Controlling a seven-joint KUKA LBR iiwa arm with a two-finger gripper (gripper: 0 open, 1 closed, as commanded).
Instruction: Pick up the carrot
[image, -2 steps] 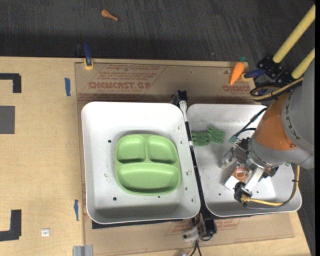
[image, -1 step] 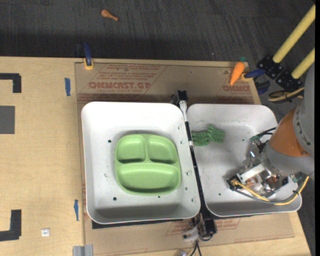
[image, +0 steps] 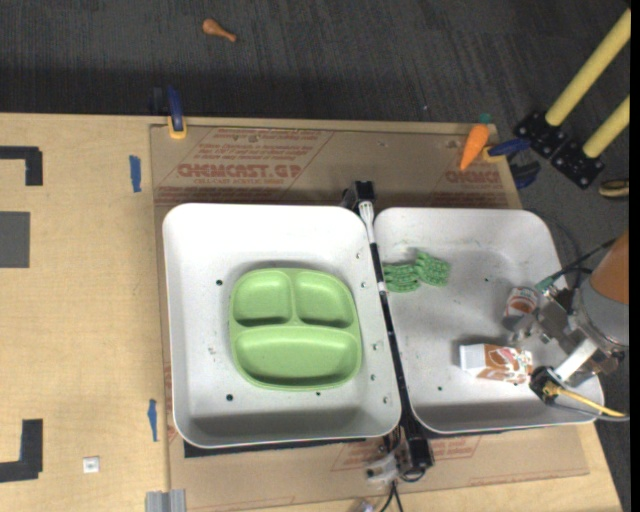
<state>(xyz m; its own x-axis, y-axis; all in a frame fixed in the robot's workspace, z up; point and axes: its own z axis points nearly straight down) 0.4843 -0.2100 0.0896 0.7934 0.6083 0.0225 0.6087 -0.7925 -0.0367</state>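
1. At the right edge of the right bin (image: 470, 235), the pincer (image: 548, 318) hangs low over the bin floor. Its end is a clutter of metal and cable, and I cannot tell whether it is wide or narrow, or whether it holds anything.
2. Just beside it lie a small red-and-white thing (image: 520, 300) and a packet (image: 495, 360). A green leafy piece (image: 415, 272) lies well apart, near the divider.
3. The carrot (image: 474, 148) seems to be the orange piece with a green top on the cardboard (image: 250, 160) behind the right bin. It sits outside the bin, beside a blue clamp (image: 507, 148).
4. By my reading, the approach has not yet begun. To do it well, lift clear of the bin wall, travel back over the rim, line up across the carrot's width, and come down wary of the clamp.
5. The left bin (image: 200, 250) holds a green tray (image: 295, 327).
6. Hard to make out: another orange bit (image: 218, 30) lies on the dark floor beyond the table (image: 80, 300), too small to name. The arm is cut off at the right.
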